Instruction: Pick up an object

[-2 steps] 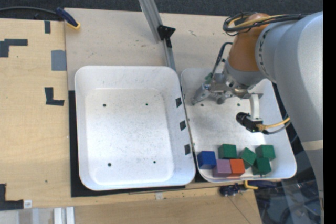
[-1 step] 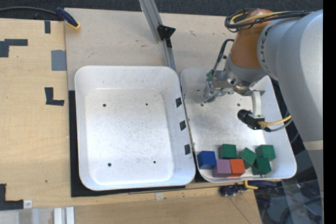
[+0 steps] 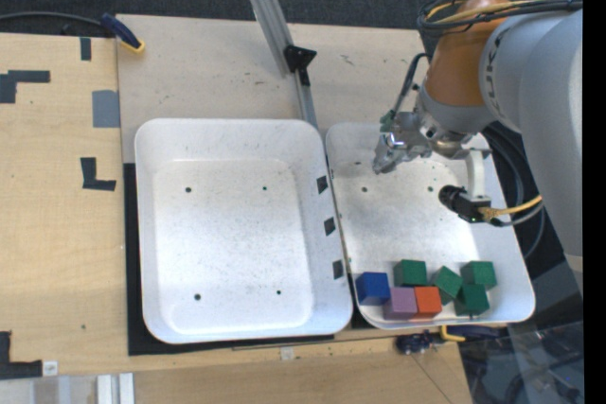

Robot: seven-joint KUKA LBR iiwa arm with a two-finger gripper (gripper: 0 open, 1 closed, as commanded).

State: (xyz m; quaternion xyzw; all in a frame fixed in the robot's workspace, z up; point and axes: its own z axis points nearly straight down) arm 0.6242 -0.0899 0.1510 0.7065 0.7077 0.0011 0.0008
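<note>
Gripper [image 3: 388, 156] is hanging over the far-left part of the right bin [image 3: 417, 213], above bare white floor, with nothing showing between its fingers; whether they are spread or pressed together cannot be told from this slant. The grey arm [image 3: 530, 90] with its orange band [image 3: 459, 66] is reaching in from the right. The blocks are sitting well apart from the gripper, crowded against the near wall: a blue block [image 3: 372, 287], purple block [image 3: 403, 301] and orange block [image 3: 428, 300] in a touching row, with four green blocks [image 3: 411, 272] just beside them to the right. The left bin [image 3: 232, 227] is lying alongside. Likely risks: lowering here would be closing on nothing; over the cluster, fingers could be landing on neighbouring blocks or jamming against the near wall.
</note>
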